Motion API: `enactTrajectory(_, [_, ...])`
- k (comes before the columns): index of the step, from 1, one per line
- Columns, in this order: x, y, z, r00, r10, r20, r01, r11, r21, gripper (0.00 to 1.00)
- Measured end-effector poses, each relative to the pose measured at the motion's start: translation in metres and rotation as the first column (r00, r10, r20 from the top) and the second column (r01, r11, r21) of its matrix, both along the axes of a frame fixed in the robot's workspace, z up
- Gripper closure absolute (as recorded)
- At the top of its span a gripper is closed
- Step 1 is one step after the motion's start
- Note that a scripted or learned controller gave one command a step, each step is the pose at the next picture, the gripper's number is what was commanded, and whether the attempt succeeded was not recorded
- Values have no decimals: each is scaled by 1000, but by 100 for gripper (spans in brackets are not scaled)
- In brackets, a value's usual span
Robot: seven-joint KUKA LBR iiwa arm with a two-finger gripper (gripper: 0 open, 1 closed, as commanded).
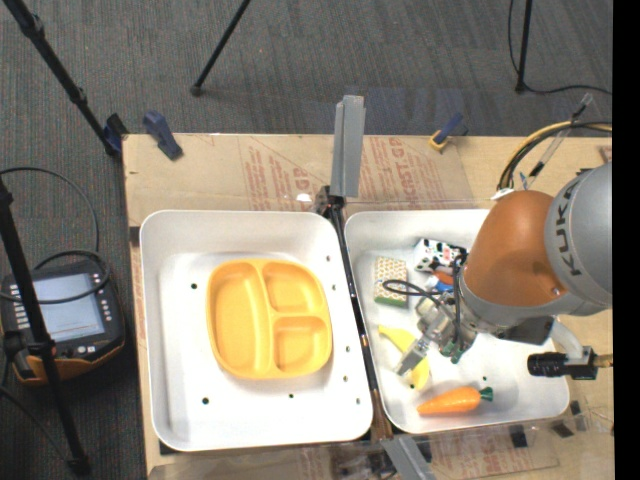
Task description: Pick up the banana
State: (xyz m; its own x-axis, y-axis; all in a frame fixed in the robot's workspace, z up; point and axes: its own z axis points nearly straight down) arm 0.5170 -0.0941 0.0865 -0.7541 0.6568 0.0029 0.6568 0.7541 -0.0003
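While the grey arm (pixel 560 258) w/ its orange band reaches in from the right of the frame, its claw (pixel 422 356) sits low over the right bin (pixel 470 423), right at the banana (pixel 408 348). That banana lies in the lower-left part of the right bin, a short yellow piece, partly covered by the claw's metal fingers (pixel 412 360). One finger appears to rest on or just against the fruit, but whether the claw is open or closed, or has any hold on it, can't tell from this angle, as the wrist hides most of it. Just below and right of the banana, an orange carrot (pixel 452 400) w/ a green top lies near the bin's bottom edge, apart from the claw. Toward the upper part of the same bin sits a small patterned block (pixel 391 278), and beside it a black-and-white item (pixel 438 256), partly under the arm. Left bin (pixel 170 268) carries a yellow divided plate (pixel 268 318), approx centred. Both bins sit side by side on the brown worktop (pixel 230 168).
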Motion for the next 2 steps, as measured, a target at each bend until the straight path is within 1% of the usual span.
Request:
enactTrajectory(1, [0,-1,9,1000,-6,-1,6,1000,2,100])
enactTrajectory(2, [6,-10,106,999,42,2,-42,999,-1,100])
